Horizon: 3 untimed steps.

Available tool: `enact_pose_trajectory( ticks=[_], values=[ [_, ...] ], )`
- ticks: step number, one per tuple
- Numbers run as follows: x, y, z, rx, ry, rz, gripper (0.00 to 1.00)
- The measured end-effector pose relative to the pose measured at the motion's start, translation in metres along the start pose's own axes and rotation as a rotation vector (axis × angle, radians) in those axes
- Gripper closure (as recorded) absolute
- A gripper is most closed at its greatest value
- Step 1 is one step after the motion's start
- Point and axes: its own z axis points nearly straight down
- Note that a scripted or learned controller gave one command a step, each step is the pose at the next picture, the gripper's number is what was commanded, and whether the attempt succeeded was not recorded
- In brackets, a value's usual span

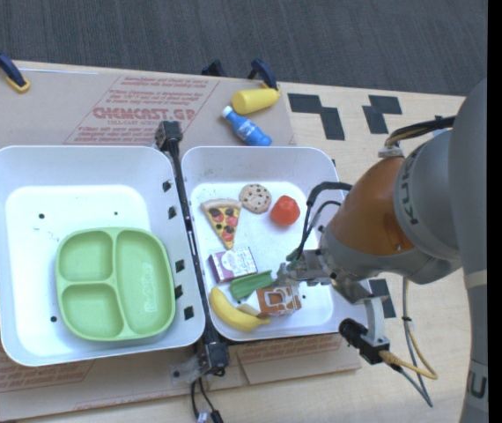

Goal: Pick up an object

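Here, at the lower edge of the right bin (pixel 321 161), a banana (pixel 233 311), a green vegetable piece (pixel 251 284) and an orange-and-white carton (pixel 278 300) lie crowded together, touching one another. The gripper (pixel 297 271) sits low over this cluster, at the carton's upper right; how it is set cannot be told, since the wrist hides its tip. Its position suggests the carton or the green piece as the intended pick, though nothing is visibly lifted. Just left lies a purple carton (pixel 233 263); farther up the bin, a pizza slice (pixel 223 218), a cookie (pixel 255 197) and a red tomato (pixel 285 210) lie apart, easier targets. In the left bin (pixel 22 174) a green divided plate (pixel 114 283) rests flat. Beyond the bins, at upper centre, a yellow object (pixel 254 100) and a blue bottle (pixel 247 129) lie on the bench.
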Motion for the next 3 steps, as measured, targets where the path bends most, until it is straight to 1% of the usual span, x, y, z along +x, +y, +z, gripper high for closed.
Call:
enact_pose_trajectory(
  ticks=[1,2,3],
  values=[
    [0.006,0.001,-0.15,-0.007,-0.003,0.0,1.0],
    [-0.032,0.002,-0.127,-0.001,-0.001,0.0,1.0],
    [-0.033,0.005,-0.119,0.001,0.0,0.0,1.0]
  ],
)
